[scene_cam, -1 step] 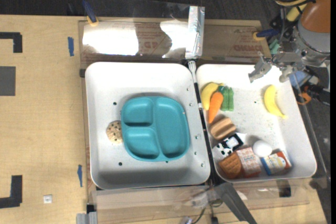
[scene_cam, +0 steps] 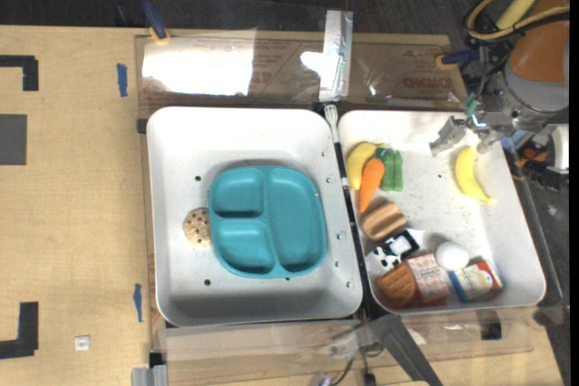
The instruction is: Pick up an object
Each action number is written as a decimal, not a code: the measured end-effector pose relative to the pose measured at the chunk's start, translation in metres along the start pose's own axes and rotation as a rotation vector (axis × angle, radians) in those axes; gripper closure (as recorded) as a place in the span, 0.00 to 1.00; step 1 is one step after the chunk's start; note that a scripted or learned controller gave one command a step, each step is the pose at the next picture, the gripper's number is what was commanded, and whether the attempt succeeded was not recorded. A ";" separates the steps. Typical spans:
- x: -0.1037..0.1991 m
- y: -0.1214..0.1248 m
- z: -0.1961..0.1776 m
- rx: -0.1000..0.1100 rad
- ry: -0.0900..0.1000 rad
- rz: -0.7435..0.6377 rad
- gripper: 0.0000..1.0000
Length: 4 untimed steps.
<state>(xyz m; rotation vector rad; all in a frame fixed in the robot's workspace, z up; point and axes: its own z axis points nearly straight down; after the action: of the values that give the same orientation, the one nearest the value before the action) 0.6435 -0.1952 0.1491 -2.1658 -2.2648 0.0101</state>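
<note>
Sitting on tan bench (scene_cam: 63, 221), two bins (scene_cam: 172, 140) (white)

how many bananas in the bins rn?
2, both in the right white bin: one yellow toy banana lying alone near the right wall, just below the gripper; another yellow banana at the left wall beside the orange carrot. More could hide under the pile.

A teal divided plate (scene_cam: 269, 220) is sitting in a white bin (scene_cam: 172, 194), beside a speckled tan cookie (scene_cam: 196, 227); a yellow banana (scene_cam: 471, 175) and orange carrot (scene_cam: 370, 183) are lying nearby.
</note>
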 end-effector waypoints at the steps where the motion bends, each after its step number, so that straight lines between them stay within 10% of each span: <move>1: -0.013 0.023 0.000 -0.012 -0.002 0.061 0.00; 2: -0.017 -0.043 0.029 -0.006 0.000 -0.166 0.00; 3: -0.017 -0.017 0.062 -0.018 0.006 -0.288 0.00; 4: -0.021 -0.017 0.052 -0.021 -0.005 -0.285 1.00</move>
<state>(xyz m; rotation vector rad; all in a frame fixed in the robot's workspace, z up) 0.6268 -0.2171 0.0973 -1.8320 -2.5632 -0.0105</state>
